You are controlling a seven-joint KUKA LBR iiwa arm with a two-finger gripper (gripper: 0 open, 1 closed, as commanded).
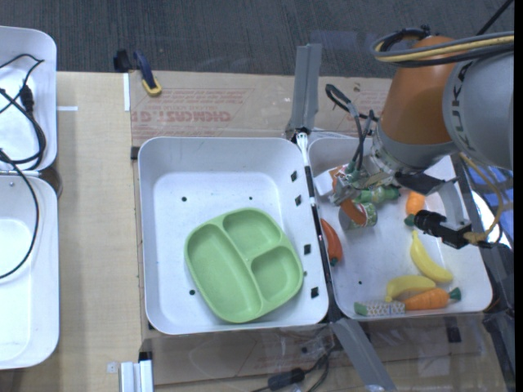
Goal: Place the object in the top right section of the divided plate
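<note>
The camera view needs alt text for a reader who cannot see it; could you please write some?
A grey and orange robot arm reaches into the right white bin, its gripper low among toy food including bananas and a carrot. The left white bin holds a green divided plate.

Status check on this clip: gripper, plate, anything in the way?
Gripper low in right bin, over toy food pile; grip unclear. Green plate in left bin, nothing on it. Bin walls lie between.

Single fixed overhead camera, slanting down on both white bins (155, 219).
</note>
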